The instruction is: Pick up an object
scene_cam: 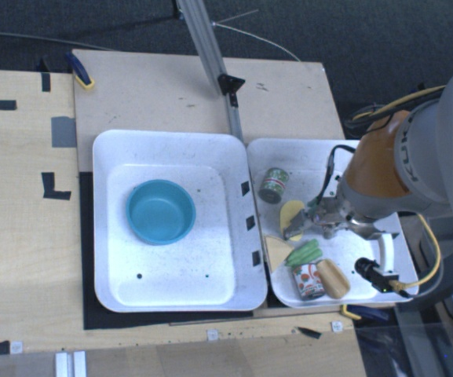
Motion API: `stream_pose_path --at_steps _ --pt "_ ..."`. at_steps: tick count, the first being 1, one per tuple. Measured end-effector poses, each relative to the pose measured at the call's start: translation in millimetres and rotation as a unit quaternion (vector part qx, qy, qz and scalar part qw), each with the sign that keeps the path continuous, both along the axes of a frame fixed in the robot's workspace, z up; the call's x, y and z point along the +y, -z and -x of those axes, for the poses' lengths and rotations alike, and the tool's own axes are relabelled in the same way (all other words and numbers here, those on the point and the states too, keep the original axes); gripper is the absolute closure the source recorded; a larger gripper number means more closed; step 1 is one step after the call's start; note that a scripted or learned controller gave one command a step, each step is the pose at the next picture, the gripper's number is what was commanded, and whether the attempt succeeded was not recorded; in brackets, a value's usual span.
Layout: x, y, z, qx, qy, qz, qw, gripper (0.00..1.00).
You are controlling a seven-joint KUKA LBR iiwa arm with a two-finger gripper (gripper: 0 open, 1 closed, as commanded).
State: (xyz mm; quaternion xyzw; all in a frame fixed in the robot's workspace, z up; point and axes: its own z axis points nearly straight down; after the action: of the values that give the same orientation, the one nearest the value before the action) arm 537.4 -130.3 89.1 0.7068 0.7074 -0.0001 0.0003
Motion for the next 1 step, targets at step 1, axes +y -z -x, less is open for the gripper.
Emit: stream_pose_path --at_steps 1 --pt "-0.7 -12.7 -1.1 -0.002 0.0 0.0013 1.0 1.0"
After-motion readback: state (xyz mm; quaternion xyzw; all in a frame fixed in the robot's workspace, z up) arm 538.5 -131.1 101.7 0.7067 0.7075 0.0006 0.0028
